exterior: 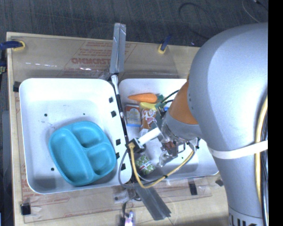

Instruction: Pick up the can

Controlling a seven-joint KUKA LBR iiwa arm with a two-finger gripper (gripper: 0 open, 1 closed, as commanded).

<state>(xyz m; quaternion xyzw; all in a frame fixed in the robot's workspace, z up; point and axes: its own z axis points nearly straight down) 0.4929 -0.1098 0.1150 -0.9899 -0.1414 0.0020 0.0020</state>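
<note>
In the right bin [205, 166], a can [132, 115] with a brown-red label lies close to the left wall, just under an orange carrot [142, 98]. A packet with yellow and dark print [149, 117] lies beside the can on its right. The gripper [168, 148] hangs low over the bin's middle, to the right of and nearer than the can, and apart from it. A small round green-patterned thing [145, 164] lies left of and in front of the gripper. The grey arm [231, 102] covers the bin's right part.
The left bin [37, 98] holds a blue divided tray [82, 152] in its front half. A metal bar [117, 48] runs back from the divider between the bins. Yellow and black cables [153, 179] loop over the right bin's front rim.
</note>
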